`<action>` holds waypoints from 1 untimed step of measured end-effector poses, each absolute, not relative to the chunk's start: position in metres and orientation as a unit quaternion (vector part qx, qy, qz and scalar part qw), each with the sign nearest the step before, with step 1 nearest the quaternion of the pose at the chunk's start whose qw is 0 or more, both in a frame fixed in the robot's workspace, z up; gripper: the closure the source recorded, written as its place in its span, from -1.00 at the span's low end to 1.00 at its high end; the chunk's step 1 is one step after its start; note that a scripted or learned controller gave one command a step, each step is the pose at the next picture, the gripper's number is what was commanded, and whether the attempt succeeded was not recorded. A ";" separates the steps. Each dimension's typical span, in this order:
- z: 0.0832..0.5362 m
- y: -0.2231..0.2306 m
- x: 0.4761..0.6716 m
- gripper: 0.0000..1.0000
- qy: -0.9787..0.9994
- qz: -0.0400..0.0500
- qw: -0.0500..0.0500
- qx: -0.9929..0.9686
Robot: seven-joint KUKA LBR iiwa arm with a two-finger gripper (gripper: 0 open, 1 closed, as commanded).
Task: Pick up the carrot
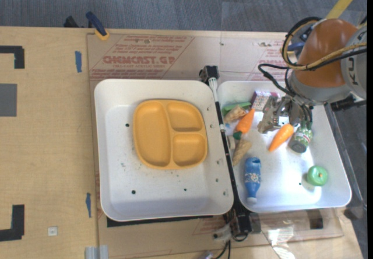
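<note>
An orange carrot [281, 137] lies tilted in the right bin [335, 193], its upper end just under my gripper [285, 121]. The gripper hangs over the bin's back half, below the orange wrist band. Whether it touches the carrot is hidden by the gripper body. A second, smaller orange carrot-like piece [245, 122] sits to the left, near the bin's left wall.
The right bin also holds a blue bottle [252, 177], a green apple [316, 175], a small dark can [301, 139], a tan piece [240, 150] and packets at the back [259, 100]. The left bin [111, 153] holds a yellow divided plate [170, 133].
</note>
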State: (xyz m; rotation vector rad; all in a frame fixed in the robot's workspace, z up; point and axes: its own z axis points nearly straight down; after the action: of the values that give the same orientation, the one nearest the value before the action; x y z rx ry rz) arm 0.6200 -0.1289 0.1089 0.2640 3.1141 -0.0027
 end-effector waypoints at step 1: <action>0.092 -0.120 0.567 1.00 0.999 -0.001 0.009 -0.036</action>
State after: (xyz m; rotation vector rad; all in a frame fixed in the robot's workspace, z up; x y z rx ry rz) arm 0.5670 -0.1198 0.0916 -0.1132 3.1218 -0.0029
